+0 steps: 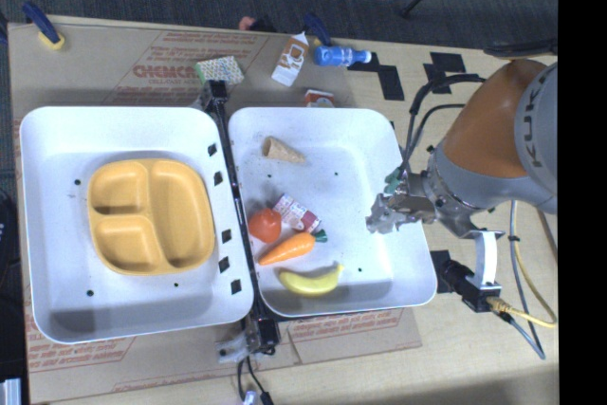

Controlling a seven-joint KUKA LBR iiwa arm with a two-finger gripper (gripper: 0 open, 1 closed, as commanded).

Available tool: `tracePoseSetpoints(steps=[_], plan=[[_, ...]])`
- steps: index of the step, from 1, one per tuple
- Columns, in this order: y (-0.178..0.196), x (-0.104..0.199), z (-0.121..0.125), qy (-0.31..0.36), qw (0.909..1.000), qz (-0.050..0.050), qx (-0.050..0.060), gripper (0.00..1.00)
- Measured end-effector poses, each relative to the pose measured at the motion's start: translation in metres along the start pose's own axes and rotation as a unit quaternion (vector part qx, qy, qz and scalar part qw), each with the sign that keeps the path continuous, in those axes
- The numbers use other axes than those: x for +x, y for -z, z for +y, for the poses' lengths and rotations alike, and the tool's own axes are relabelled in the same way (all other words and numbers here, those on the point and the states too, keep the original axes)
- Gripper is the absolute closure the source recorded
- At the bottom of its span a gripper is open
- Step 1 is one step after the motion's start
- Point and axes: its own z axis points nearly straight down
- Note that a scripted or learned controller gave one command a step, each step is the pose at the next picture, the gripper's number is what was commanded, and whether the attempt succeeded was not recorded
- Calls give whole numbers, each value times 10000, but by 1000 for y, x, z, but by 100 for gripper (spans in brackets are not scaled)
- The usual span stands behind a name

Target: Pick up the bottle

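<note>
Lying bottle (pixel 339 56), cap pointing right

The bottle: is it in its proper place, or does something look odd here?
Yes, it looks odd. The blue bottle lies on its side on the bench beyond the right bin, next to a small carton, not in either bin. The gripper is over the right bin, away from it.

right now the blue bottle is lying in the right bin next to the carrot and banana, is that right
Not quite. The camera view shows the blue bottle lying on the bench beyond the right bin, outside it. The carrot and banana are in the right bin, as you say.
</note>
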Motion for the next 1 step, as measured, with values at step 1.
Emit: tracePoseSetpoints(steps=[1], plan=[[-11,-30,4,-310,9995,-10,-7,100]])
